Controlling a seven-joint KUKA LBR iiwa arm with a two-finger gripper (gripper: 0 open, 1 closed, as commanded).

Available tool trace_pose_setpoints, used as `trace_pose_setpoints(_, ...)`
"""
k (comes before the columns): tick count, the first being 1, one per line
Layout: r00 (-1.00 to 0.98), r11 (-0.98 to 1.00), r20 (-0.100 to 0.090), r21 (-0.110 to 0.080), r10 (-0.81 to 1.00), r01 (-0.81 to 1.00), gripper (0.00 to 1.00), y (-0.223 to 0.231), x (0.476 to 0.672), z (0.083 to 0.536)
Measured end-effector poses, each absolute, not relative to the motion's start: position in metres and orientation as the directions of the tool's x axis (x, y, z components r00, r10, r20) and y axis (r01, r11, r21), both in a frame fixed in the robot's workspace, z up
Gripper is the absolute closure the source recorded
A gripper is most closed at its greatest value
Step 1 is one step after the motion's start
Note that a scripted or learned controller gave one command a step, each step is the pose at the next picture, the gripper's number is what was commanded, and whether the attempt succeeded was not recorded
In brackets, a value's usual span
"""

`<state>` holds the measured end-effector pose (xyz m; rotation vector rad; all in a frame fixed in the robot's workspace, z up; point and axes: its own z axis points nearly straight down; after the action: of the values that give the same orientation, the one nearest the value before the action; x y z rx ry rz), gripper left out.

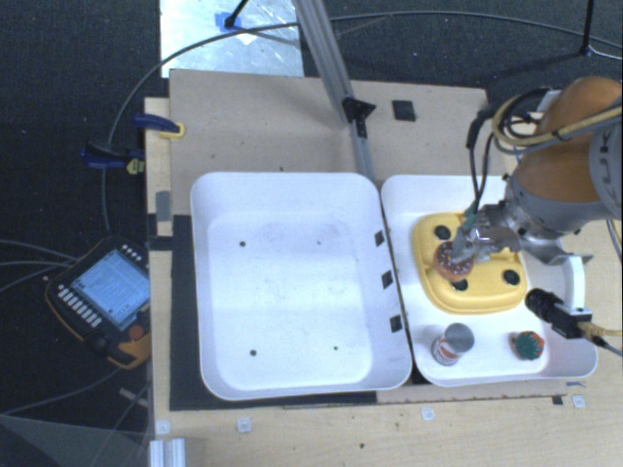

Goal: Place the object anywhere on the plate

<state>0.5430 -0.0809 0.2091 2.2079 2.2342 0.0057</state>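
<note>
**Brown thing on the yellow plate, gripper right on top of it**

So the object point(452, 259) is a small brownish, reddish round thing, kinda textured, and it's sitting on the left part of the yellow plate point(487, 295). The plate is a rounded square with dark dots near its corners, and it lies in the right white bin point(414, 197), toward the middle.

The gripper point(465, 243) is directly over the object, reaching in from the right and coming down at a slant. Its tip overlaps the object in this view, so they look like they're touching, but honestly I can't tell whether the fingers are clamped on it or spread apart, too small and cluttered there.

Behind the gripper you get the grey wrist and the big orange band point(574, 144) up at the right, with cables looping around it.

Other stuff in the same bin: a little silver can point(454, 342) near the front edge, and a small green and red item point(528, 343) off to its right. Both are off the plate.

The left white bin point(224, 358) sits just beside it, touching along the middle. A teach pendant point(105, 295) lies on the floor to the left of the bench.
</note>
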Motion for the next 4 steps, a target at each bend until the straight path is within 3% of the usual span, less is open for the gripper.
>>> trace_pose_setpoints(1,-0.010,0.010,0.001,0.002,1.000,1.000,1.00,-0.031,0.554,0.221)
trace_pose_setpoints(4,-0.011,0.011,0.003,0.003,1.000,1.000,1.00,0.130,0.555,0.236)
